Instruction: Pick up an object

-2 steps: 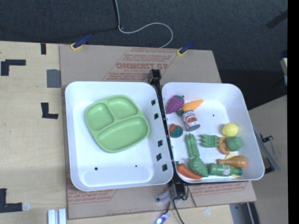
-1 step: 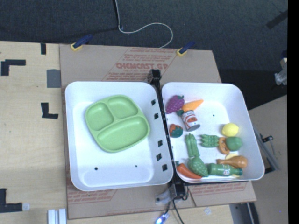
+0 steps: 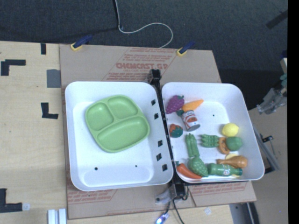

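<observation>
two shallow white bins side by side on a cardboard sheet (image 3: 140,62) laid over the wooden surface (image 3: 28,125), seen from above at a slant. the left bin (image 3: 79,171) holds a green divided plate (image 3: 117,122), lying flat and slightly turned, with its two small compartments toward the far side and its one long compartment toward the near side.

the right bin (image 3: 233,97) holds the loose toy foods. along its left part: a purple grape bunch (image 3: 174,103) at the far end, an orange carrot (image 3: 193,104) just beside it, a small red-and-white can (image 3: 190,120) below the carrot, and a small red-and-green piece (image 3: 175,130) near the dividing wall. in the middle lies a green pod-like vegetable (image 3: 192,145). to the right, a yellow lemon (image 3: 230,129) touches a green round fruit (image 3: 234,143). along the near wall are a second carrot-like piece (image 3: 187,171), a green bottle (image 3: 224,171) lying on its side, and a brown piece (image 3: 236,161) just above it.

a grey part of the arm, taken to be the hand (image 3: 272,101), shows at the right margin, outside the right bin and well apart from every toy; the lemon is the nearest of them, lying to its left and lower in the frame. how far the hand is open cannot be told, and nothing is seen in its grip.
</observation>
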Robot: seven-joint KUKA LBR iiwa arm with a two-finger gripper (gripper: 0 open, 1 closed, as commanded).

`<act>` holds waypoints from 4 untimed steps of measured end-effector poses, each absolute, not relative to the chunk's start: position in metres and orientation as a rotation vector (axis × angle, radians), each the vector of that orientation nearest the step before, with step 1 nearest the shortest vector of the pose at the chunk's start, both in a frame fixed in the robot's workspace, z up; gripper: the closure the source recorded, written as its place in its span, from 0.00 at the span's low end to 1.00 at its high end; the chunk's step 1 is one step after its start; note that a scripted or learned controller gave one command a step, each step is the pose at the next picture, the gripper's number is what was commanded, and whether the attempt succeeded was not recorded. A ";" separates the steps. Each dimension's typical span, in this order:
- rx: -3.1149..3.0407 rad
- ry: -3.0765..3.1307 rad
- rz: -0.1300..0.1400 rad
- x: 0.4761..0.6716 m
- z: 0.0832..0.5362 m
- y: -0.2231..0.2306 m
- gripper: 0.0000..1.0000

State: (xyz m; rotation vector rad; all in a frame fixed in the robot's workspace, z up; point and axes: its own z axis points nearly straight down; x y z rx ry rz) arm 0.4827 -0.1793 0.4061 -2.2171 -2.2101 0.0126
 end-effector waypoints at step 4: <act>-2.210 -2.235 -0.006 0.484 0.536 0.041 1.00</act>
